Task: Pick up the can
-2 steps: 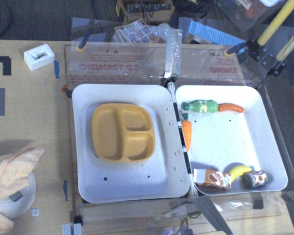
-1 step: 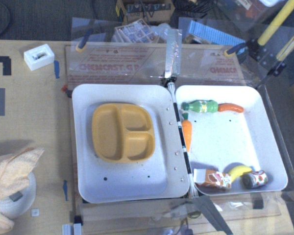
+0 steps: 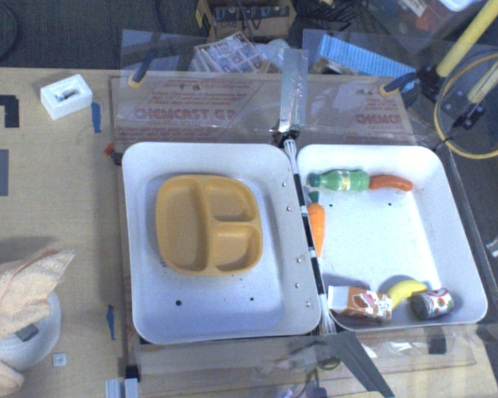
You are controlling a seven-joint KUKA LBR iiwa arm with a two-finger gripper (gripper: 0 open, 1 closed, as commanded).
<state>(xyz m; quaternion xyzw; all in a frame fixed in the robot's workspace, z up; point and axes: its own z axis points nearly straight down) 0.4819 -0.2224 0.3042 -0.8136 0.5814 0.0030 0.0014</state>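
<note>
Evidently nothing done yet: can [image 3: 432, 303] lies on its side in right bin [image 3: 448, 197], near-right corner, just beside banana [image 3: 402, 289]. Lift remains entirely. Claw state: cannot tell. Divided yellow tray [image 3: 207, 224] sits in left bin [image 3: 141, 222].

We note a tan divided plate [image 3: 207, 224] lying in the left bin [image 3: 141, 255]; in the right bin [image 3: 382, 239], a green bottle [image 3: 340, 180], a carrot [image 3: 316, 226] and a banana [image 3: 404, 289].
</note>
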